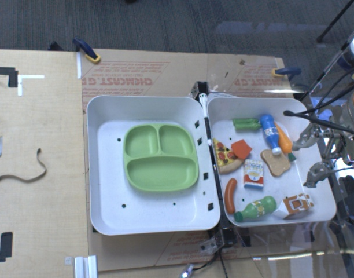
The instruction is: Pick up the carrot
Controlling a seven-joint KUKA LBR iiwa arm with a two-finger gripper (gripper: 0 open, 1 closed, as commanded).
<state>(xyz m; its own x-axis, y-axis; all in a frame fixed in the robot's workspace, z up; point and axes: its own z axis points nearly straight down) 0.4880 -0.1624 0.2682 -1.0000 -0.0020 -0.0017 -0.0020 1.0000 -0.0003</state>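
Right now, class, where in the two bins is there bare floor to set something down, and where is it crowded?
Free: left bin floor around the green plate, widest below it. Crowded: right bin, especially around the carrot, blue bottle and toast.

From my feed, the two white bins point(102, 172) look like smooth plastic with a slight sheen. The green divided plate point(161, 157) reads as matt plastic. The carrot point(284, 139) and the blue bottle point(270, 133) appear glossy, moulded plastic, as does the green bottle point(257, 208). The table point(38, 213) shows pale wood grain, partly covered by printed brown cardboard point(131, 79). The floor point(194, 10) is dark, rough carpet
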